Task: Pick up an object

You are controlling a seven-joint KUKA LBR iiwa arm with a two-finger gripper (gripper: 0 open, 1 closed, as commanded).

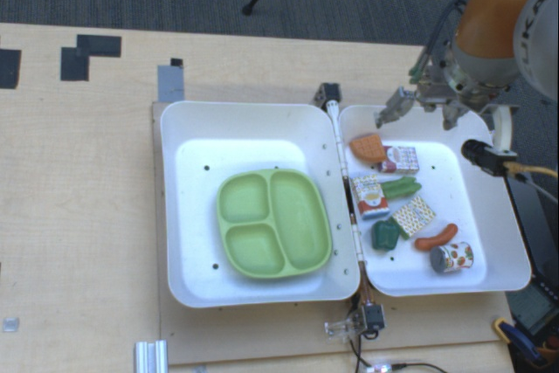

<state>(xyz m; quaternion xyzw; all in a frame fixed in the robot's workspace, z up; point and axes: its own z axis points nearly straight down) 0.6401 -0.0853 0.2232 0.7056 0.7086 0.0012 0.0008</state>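
Note:
The right bin (pixel 489 214) holds several small toy items. Among them are an orange piece (pixel 368 148), a red and white box (pixel 402 159), a light green pod (pixel 400 187), a small carton (pixel 371 196) and a checkered packet (pixel 413 214). A dark green pepper (pixel 385 234), a red sausage (pixel 436 236) and a can (pixel 452 257) lie nearer the front. My gripper (pixel 422 113) hangs over the bin's far edge, above and behind the orange piece. It is open, with nothing between its fingers.
The left bin (pixel 188 188) carries a light green divided plate (pixel 273 223). A divider rail (pixel 343 188) runs between the bins. A black cable fitting (pixel 485 157) juts over the right bin's far right corner.

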